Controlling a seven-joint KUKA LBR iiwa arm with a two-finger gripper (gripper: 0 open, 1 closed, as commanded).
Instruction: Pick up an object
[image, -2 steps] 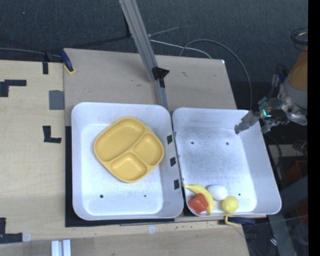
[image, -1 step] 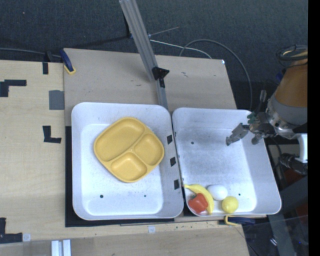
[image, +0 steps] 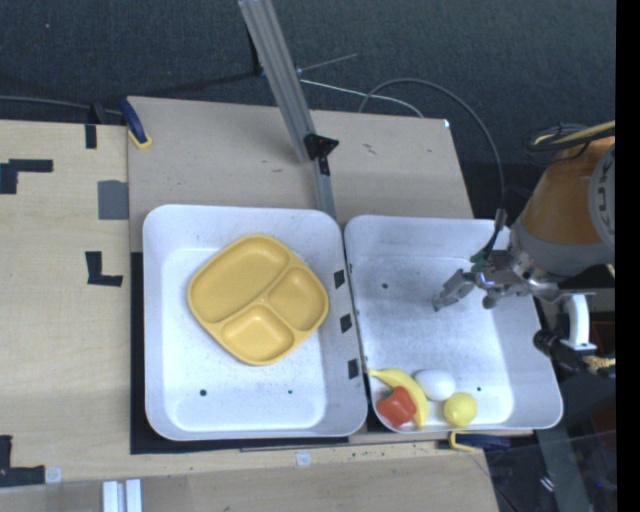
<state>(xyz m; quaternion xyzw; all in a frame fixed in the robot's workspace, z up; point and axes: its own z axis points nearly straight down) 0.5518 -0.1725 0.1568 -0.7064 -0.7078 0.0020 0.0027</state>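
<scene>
Your gripper hangs over the right bin toward its 3 o'clock wall, fingers spread and holding nothing. The objects crowd that bin's 6 o'clock edge: a banana touching a red piece, a white egg-like ball beside them, a yellow ball nearest the rim. The left bin carries a yellow divided plate toward 12 o'clock.

Gripper hovers over the right bin, nothing between its open fingers. Down at that bin's near edge sit a banana, red object, white egg and yellow ball. The left bin carries a yellow divided plate.
</scene>
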